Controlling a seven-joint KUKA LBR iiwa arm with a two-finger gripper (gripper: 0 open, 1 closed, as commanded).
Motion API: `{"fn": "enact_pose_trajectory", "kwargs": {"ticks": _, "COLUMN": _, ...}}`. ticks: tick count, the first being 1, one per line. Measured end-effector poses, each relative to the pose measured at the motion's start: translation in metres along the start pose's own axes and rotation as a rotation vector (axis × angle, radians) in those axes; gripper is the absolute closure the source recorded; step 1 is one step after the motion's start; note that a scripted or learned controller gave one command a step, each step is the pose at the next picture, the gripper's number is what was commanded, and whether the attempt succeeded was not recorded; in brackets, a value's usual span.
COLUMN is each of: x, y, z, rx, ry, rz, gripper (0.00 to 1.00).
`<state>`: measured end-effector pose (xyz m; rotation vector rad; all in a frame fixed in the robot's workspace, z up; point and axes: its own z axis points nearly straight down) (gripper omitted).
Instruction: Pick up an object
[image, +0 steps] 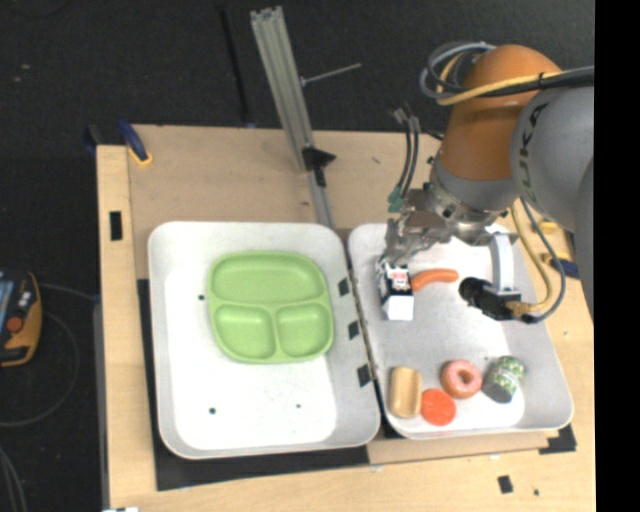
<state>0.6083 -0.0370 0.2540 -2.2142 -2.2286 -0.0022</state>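
Observation:
My gripper (398, 283) reaches down into the right bin (545, 350) near its upper left corner, at the end of the grey arm with the orange band (490, 110). An orange carrot-like piece (436, 278) lies just to the right of the gripper, close to it. Along the bin's front edge lie a tan bread-like roll (403, 390), a red-orange round piece (437, 407), a pink donut (461, 377) and a green and white piece (504, 378). I see nothing that is clearly held.
A green divided plate (270, 305) lies in the left bin (180, 400). A black part with a yellow tip (492, 299) hangs from the wrist over the right bin. A grey metal post (290, 110) rises behind the bins.

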Motion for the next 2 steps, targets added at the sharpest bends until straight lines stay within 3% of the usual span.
{"fn": "enact_pose_trajectory", "kwargs": {"ticks": 2, "x": 0.105, "y": -0.013, "z": 0.006, "rx": 0.001, "ry": 0.000, "rz": -0.001, "gripper": 1.00}}
